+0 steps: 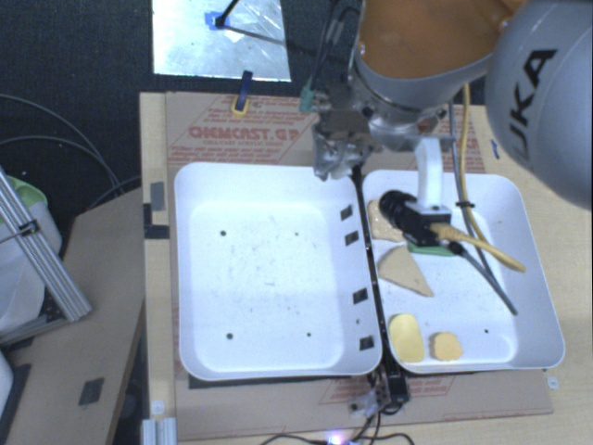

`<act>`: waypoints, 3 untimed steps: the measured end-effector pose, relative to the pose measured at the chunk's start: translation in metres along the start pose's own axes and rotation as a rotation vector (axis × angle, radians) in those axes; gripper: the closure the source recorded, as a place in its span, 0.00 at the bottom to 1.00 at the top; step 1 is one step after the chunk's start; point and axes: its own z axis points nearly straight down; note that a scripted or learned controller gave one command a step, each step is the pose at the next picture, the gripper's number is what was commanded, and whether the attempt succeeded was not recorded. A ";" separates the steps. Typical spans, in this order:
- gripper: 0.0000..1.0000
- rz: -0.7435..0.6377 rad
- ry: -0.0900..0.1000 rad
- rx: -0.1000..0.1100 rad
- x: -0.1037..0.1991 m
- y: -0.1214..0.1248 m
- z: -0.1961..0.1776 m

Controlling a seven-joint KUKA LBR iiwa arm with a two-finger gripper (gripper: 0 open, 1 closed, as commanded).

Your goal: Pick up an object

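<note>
A: Bench [111, 248], tan top. What sits directly on it?

B: A cardboard sheet [236, 133] with red print, lying flat. On the sheet, two shallow white bins touching side by side: left bin [190, 248], right bin [533, 276].

A: Anything else on the bench?

B: Small dark patches [91, 392] near the left front edge. Behind the cardboard, a shiny square plate [185, 26] on dark ground.

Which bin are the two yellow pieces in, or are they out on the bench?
In the right bin. Both yellow pieces lie flat on its floor near the front rim.
</note>
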 end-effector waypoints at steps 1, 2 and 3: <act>1.00 0.018 -0.005 0.009 -0.079 -0.055 0.032; 1.00 0.006 -0.003 0.001 -0.074 -0.052 0.019; 1.00 0.003 -0.002 -0.001 -0.074 -0.051 0.008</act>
